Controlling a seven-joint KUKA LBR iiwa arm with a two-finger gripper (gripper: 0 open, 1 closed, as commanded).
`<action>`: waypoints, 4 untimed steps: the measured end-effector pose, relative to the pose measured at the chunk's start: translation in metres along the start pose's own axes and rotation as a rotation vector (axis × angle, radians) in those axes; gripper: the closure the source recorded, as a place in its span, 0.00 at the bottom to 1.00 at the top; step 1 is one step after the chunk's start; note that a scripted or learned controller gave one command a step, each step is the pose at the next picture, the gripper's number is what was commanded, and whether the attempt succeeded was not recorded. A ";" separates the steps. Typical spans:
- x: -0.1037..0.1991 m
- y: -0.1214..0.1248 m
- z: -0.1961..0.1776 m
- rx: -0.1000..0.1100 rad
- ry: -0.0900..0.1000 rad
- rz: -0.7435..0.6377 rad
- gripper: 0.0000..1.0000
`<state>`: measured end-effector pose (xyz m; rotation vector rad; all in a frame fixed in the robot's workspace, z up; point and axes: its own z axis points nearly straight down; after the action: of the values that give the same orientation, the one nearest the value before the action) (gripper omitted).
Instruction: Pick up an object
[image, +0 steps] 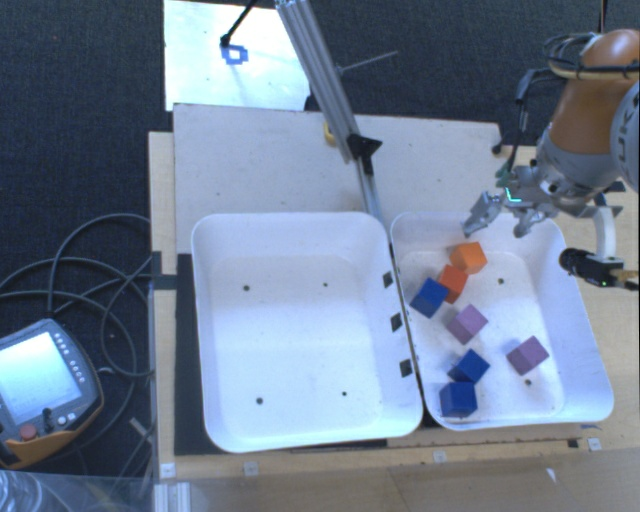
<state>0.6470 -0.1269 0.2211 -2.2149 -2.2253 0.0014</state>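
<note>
The gripper hangs over the far edge of the right bin, its two fingers spread apart with nothing between them, so nothing is picked yet. All the candidates lie in that bin: an orange cube just below the gripper, touching a second orange cube, which leans against a blue cube. Nearer lie a lilac cube, two more blue cubes stacked close, and a purple cube standing apart. The open jaws over the far orange cube suggest it is the target; its crowded neighbours may hinder a clean grasp. The left bin likely serves as the drop place.
</note>
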 end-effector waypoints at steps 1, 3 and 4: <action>0.000 0.001 -0.002 -0.004 -0.001 -0.001 0.00; 0.001 0.003 0.099 -0.006 -0.003 0.002 0.00; 0.001 0.004 0.131 -0.002 -0.001 0.002 0.00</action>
<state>0.6506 -0.1260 0.0898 -2.2181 -2.2250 0.0004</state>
